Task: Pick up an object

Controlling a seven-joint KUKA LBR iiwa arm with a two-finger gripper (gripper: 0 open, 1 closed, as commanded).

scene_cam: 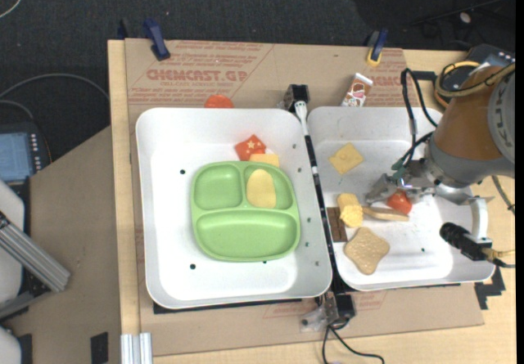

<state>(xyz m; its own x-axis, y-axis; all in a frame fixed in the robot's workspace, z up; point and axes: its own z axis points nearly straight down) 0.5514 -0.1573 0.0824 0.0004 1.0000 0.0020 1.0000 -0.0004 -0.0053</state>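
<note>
Camera view. Two white bins sit side by side on the table (246,68): the left bin (164,215) and the right bin (426,268).

Left bin contents, counted: one green divided plate (244,233), with one pale yellow piece (261,187) lying in its upper right compartment; one red block (250,146) just beyond the plate's far edge; one orange-yellow piece (265,159) touching that edge beside the red block.

Right bin contents, relative to the gripper (391,188): one yellow cracker-like square (346,159) up and to its left; one yellow chunk (350,210) to its lower left; one tan toast-shaped piece (366,249) below that; one red piece (399,203) directly under the gripper, resting on one flat tan strip (385,213).

The gripper is low over the red piece. Whether the fingers are spread or closed cannot be told from this angle.

Outside the bins, beyond the right bin's far edge: one small carton (358,91).
</note>
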